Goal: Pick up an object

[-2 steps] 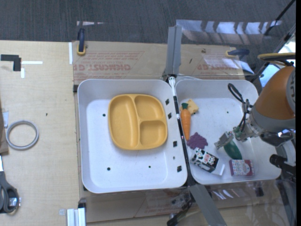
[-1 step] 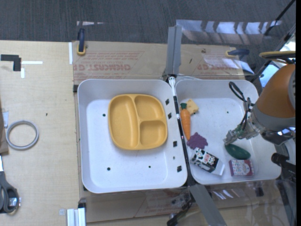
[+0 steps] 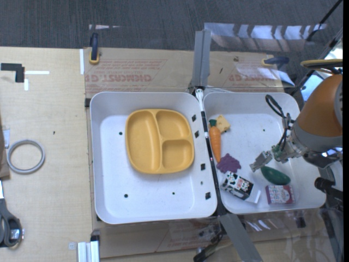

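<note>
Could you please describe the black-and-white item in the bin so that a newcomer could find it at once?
Look at the right bin of the two white bins. Along its near edge, just below the purple grapes and left of the pink packet, lies the small carton. Its black-and-white cow-patch print sets it apart from its brightly coloured neighbours.

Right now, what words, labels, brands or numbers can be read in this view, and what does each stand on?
Red print on the cardboard behind the left bin: appears mirrored or upside down, not reliably readable.
Red print on the cardboard behind the right bin: too blurred.
Black-and-white carton: print too small.
Pink packet: label too blurred.
</note>
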`<action>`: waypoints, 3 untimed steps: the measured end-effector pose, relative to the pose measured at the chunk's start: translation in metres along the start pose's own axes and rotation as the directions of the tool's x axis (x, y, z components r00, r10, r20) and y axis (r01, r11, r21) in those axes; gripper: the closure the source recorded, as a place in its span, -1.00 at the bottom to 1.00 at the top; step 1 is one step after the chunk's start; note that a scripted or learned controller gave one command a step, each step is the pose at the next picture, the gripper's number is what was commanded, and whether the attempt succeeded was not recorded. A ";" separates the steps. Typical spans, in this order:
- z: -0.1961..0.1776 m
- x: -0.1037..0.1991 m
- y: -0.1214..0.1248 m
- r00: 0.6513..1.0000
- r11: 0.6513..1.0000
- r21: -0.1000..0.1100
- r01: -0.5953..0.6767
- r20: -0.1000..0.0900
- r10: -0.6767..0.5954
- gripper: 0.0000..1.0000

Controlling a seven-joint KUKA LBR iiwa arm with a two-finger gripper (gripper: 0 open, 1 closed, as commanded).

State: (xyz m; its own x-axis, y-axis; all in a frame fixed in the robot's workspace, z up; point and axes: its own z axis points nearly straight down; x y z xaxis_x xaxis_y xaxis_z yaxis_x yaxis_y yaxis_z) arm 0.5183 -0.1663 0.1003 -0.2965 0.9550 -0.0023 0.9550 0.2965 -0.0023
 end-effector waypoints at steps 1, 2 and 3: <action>-0.073 -0.036 -0.041 0.997 0.997 -0.002 0.071 -0.001 -0.071 -1.00; -0.070 -0.041 -0.055 0.979 0.979 0.000 -0.205 -0.002 0.205 -1.00; -0.033 0.015 -0.037 0.887 0.887 0.002 -0.463 -0.003 0.463 -1.00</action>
State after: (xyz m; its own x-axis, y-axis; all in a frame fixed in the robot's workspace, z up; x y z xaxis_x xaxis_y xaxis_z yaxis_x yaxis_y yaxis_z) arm 0.4790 -0.1629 0.1329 0.1789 0.9839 -0.0002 0.9839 -0.1789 -0.0032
